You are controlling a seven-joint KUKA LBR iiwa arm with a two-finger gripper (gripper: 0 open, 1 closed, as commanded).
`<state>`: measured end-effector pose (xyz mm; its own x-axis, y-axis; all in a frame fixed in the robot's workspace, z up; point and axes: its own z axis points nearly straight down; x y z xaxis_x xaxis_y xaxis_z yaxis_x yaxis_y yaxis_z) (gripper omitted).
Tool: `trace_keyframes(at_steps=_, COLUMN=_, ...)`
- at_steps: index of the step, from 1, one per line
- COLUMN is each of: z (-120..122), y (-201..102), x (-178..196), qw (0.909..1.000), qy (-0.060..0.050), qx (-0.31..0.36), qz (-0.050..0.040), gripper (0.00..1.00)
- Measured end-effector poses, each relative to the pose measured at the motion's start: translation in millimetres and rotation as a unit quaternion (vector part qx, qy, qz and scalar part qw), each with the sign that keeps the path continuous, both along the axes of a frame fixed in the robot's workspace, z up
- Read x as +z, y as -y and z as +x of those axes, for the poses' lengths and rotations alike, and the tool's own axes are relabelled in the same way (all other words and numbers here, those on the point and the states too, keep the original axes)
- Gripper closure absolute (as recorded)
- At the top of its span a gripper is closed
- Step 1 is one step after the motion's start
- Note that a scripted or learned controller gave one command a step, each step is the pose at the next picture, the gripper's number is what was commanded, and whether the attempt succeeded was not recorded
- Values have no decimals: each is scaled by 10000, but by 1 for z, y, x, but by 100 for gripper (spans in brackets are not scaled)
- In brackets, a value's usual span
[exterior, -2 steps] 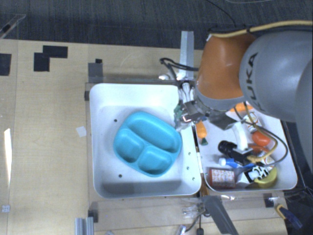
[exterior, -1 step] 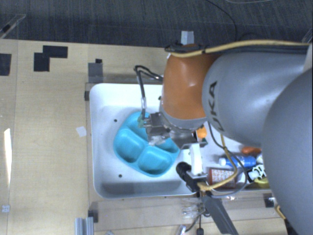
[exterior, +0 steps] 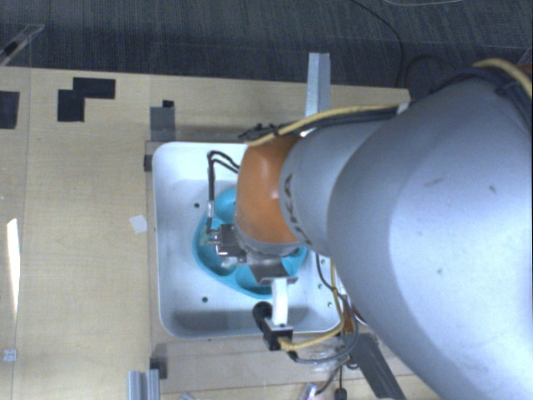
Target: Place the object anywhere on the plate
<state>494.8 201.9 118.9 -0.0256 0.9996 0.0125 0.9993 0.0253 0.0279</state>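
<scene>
pincer (exterior: pixel 241 265) sits low over the blue plate (exterior: pixel 204 248), mostly buried under the arm's own wrist, so can't tell how far open it is or if anything is in it. arm (exterior: pixel 416 223) comes in from the right, big grey link covering most of the right side, orange band (exterior: pixel 258 194) right above the wrist. plate is in the white bin (exterior: pixel 175 223), toward its middle; just the left rim and a bit of the lower edge stick out from under the wrist. task object: can't make it out from here, whatever is on or near the plate is hidden by the arm. black cable (exterior: pixel 212 177) loops up from the wrist over the bin. yellow cable (exterior: pixel 333 119) runs along the top of the arm. bin sits on the wooden bench (exterior: pixel 75 248).
</scene>
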Motion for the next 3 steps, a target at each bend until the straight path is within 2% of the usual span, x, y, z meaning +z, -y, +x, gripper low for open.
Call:
trace_keyframes(at_steps=1, z=42, y=80, x=85, qw=9940, qy=-157, qx=-1081, qz=-59, gripper=100)
trace_keyframes(at_steps=2, z=-9, y=45, x=-16, qw=9901, qy=-168, qx=-1393, qz=-52, gripper=100)
trace_keyframes(at_steps=3, z=54, y=-10, x=55, qw=9972, qy=-157, qx=-723, qz=-65, gripper=100)
